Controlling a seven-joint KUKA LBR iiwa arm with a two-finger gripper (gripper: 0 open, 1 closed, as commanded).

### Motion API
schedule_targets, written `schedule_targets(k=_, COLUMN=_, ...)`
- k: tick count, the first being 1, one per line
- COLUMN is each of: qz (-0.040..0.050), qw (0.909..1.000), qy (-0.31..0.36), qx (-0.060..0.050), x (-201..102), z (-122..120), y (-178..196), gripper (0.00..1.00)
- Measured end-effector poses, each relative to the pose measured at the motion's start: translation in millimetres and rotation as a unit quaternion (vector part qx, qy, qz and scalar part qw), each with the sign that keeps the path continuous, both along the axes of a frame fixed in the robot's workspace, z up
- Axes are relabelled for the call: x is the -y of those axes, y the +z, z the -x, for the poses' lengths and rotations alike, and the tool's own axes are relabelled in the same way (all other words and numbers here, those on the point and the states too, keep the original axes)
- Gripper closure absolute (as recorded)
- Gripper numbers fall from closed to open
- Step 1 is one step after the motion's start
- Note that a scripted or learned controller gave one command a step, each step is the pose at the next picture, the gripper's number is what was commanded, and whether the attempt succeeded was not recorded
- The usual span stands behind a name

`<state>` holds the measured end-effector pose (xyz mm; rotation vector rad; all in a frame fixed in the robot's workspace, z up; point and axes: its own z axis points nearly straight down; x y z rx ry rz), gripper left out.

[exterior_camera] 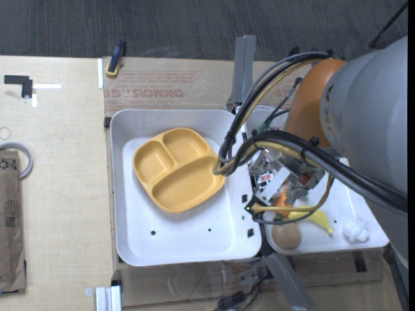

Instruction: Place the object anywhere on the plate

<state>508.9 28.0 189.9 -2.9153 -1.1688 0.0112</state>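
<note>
Two shallow white bins [123, 173] sit side by side on the worktop. One smooth yellow three-compartment plate [178, 170] lies in the left bin, bare floor around it. One end effector [280, 203] hangs low in the right bin [373, 235]; its grip cannot be made out. Beside it lie a yellow banana-shaped object [319, 219], a round tan piece [285, 236] and a crumpled white lump [356, 230].

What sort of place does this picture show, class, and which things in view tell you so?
Most likely a robotics lab or test bench, not a kitchen. A cabled grey robot arm reaches over two white bins, a yellow divided plate lies in the left one, and small test items such as a banana lie in the right.
</note>
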Motion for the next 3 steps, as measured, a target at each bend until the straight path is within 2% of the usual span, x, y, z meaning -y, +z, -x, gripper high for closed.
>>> schedule_targets(k=3, qz=0.0, qw=1.0, qy=0.0, qx=0.0, x=0.0, z=0.0, y=0.0, gripper=0.0)
